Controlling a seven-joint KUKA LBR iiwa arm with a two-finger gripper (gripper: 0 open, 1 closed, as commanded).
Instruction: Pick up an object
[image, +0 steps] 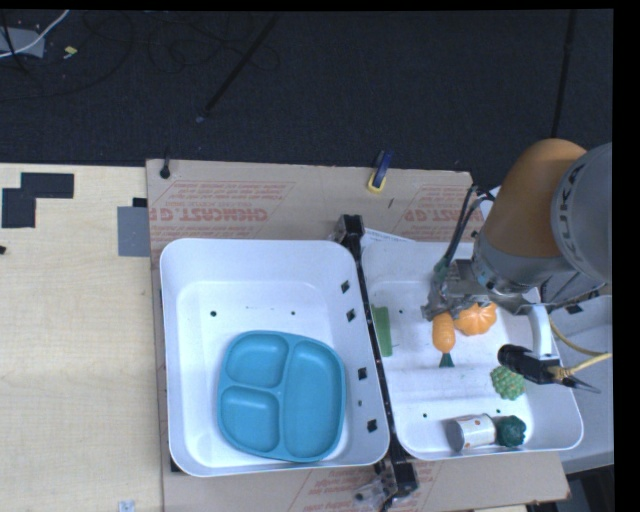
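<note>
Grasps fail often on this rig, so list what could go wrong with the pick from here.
1. The gripper hangs right at the orange carrot-like toy, which lies close against a round orange piece; a grasp may catch both or knock one aside.
2. The orange carrot-like toy looks narrow and tapered, so it may slip out on lifting.

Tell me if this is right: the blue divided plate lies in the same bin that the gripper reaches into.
Not right. The camera view shows the blue divided plate in the left bin, while the gripper is over the right bin.
</note>
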